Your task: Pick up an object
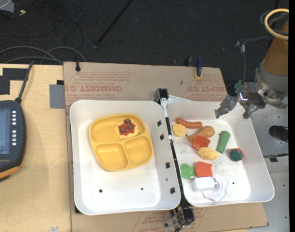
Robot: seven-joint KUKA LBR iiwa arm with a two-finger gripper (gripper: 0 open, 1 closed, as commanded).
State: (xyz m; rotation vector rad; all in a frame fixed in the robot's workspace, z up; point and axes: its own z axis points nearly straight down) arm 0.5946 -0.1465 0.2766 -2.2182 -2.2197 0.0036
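Note:
The right bin holds several toy foods: a sausage, a yellow disc, a brown drumstick, a red piece, a green cucumber, corn, a red and green fruit, a green piece, an orange-red block and a white object. My gripper hangs over the bin's far right corner, above and apart from the toys. It is open, with nothing between its fingers.
The left bin holds a yellow divided plate with red berries in its far section. A teach pendant lies on the wooden bench at left. Cardboard lies under both bins, with a blue clamp at its far edge.

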